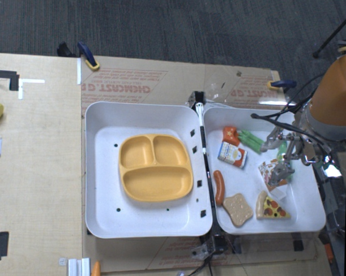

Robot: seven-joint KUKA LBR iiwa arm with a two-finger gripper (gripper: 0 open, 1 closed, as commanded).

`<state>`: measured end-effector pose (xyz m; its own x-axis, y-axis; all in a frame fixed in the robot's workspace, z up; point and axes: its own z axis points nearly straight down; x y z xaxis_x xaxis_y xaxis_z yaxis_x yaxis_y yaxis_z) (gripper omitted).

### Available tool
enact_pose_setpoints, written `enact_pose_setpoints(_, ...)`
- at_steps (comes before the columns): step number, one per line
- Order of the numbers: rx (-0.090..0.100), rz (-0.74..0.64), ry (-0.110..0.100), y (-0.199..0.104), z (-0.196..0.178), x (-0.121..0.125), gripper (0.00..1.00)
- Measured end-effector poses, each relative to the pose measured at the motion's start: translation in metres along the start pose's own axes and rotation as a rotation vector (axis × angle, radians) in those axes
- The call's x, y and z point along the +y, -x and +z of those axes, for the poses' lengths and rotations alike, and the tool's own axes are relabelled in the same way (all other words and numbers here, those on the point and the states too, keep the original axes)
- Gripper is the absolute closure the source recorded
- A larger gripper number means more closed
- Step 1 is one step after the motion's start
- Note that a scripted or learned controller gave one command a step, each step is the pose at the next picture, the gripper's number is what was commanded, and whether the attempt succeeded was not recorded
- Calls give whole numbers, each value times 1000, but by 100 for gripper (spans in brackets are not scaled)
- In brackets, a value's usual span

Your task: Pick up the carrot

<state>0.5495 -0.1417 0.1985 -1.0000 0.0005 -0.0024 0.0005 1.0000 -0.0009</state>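
Camera view puts the carrot (230,134) at eleven o'clock in the right bin (306,224), likely a light, stiff, smooth toy best pinched across its orange body, with the gripper (282,162) at its four o'clock, openness impossible to tell.

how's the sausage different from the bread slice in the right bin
The sausage is reddish-orange, long and narrow, lying lengthwise against the right bin's left wall. The bread slice is tan and speckled, broad and flat, nearer the bin's front wall. The sausage looks rounded and glossy; the bread slice looks matte. Both lie flat on the bin floor, close beside each other.
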Motion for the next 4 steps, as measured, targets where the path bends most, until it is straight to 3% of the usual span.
enact_pose_setpoints(1, 0, 56, 1, 16, 75, 51, 0)
enact_pose_setpoints(2, -12, 566, 5, 17, 98, 49, 0)
enact_pose_setpoints(3, 0, 576, 1, -70, 6, 123, 0)
enact_pose_setpoints(4, 2, 585, 0, -62, 53, 246, 0)
